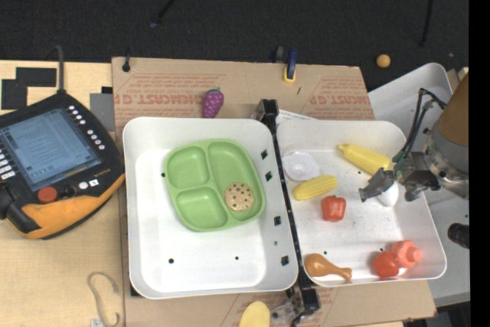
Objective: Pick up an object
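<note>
the task names no single object, so the candidates are the toys in the right bin (417,230). nearest to the gripper (389,191) is a small white object (390,197), which lies just under its dark fingers at the right side of this bin; it is partly covered, and i cannot tell if it is touched or what it is. the gripper is low over the bin floor, and whether the jaws are wide or narrow i cannot tell, because the dark parts blur together. nothing is seen held between them.

to the left of the gripper lies a red pepper (333,208), and just above it a corn cob (315,187), close but apart. a clear round lid or cup (300,164) is above the corn, near the wall between the bins. a yellow bottle (364,158) lies tilted at the top, near the gripper. at the bottom edge there are a chicken drumstick (327,267) in the left corner and a red and pink toy (397,259) in the right corner.

the left bin (149,241) holds a green divided plate (199,180), with a cookie (240,197) in its right compartment.

outside the bins, a purple grape bunch (213,103) lies on the cardboard (161,88) behind, a yellow object (255,314) in front, and a teach pendant (53,161) sits far left.
</note>
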Controlling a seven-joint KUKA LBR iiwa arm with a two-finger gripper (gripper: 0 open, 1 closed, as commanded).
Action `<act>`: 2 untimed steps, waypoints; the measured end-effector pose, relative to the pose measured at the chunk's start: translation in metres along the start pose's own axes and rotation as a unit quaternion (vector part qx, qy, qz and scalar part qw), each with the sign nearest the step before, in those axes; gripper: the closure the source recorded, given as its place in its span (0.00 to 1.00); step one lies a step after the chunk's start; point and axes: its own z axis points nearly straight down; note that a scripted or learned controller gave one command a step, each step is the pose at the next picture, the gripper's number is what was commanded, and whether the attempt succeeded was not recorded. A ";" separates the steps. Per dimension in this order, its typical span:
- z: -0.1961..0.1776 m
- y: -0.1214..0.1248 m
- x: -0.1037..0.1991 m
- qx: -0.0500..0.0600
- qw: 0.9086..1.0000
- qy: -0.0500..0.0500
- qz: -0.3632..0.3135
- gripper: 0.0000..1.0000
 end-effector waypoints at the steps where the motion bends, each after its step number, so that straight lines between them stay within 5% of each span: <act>1: -0.005 0.002 0.000 -0.005 1.000 -0.001 -0.001 0.00; 2: 0.040 0.000 -0.005 -0.003 1.000 -0.001 -0.001 0.00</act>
